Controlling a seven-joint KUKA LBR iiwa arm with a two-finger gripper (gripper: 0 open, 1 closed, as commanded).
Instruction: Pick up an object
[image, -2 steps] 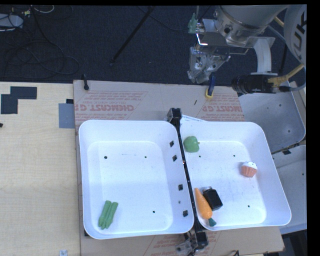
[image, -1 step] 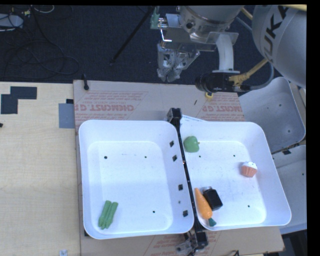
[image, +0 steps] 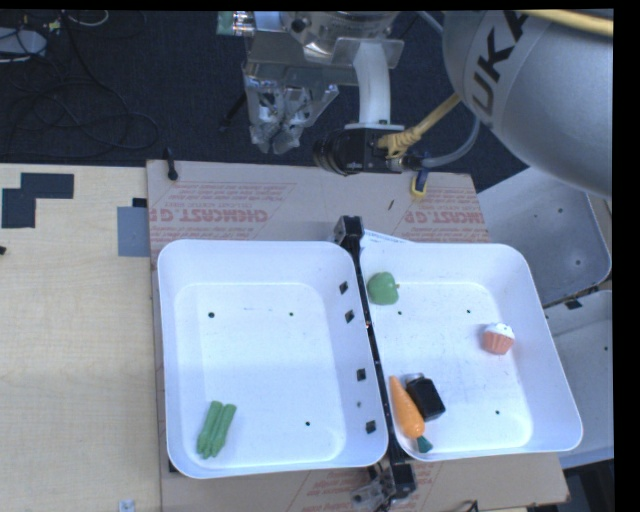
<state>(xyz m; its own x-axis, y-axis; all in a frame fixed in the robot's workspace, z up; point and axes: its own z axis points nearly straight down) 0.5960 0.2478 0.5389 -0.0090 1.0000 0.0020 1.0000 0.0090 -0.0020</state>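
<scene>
Near the front edge of the right bin (image: 560, 400), close to the divider, we see the carrot (image: 404, 405) lying flat with a black block (image: 424, 396) touching its side. We judge it a light, rigid plastic toy, smooth and likely to slip, best pinched across its thick orange middle, away from the block. It is orange, tapering to a small green tip at the front. High beyond the far edge of the left bin (image: 175, 300) hangs the gripper (image: 285, 115); we cannot tell its finger state.
</scene>
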